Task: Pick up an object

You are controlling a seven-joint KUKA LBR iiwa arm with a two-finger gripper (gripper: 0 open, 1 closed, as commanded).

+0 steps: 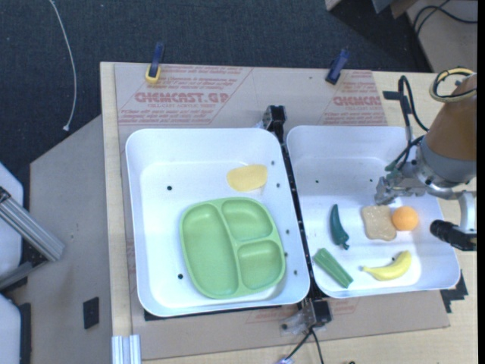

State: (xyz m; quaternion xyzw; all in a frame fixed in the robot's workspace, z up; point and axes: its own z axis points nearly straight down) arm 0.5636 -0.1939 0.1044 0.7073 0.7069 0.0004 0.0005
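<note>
Arm reaching from right, gripper (pixel 388 190) low over right bin (pixel 333 146), above bread slice (pixel 378 223).

1. We note a bench (pixel 121 203) topped with a printed board.
2. Directly on it: two white bins side by side, left bin (pixel 144 203) and right bin (pixel 341 146), touching along the middle.
3. Two clamps, (pixel 155 63) and (pixel 337 67), grip the far edge.

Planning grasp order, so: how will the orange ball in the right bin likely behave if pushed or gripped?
The orange ball looks round and smooth, so a push would probably send it rolling. It touches the tan bread slice, which may stop it leftward. Its curved sides could slip from an off-centre pinch.
</note>
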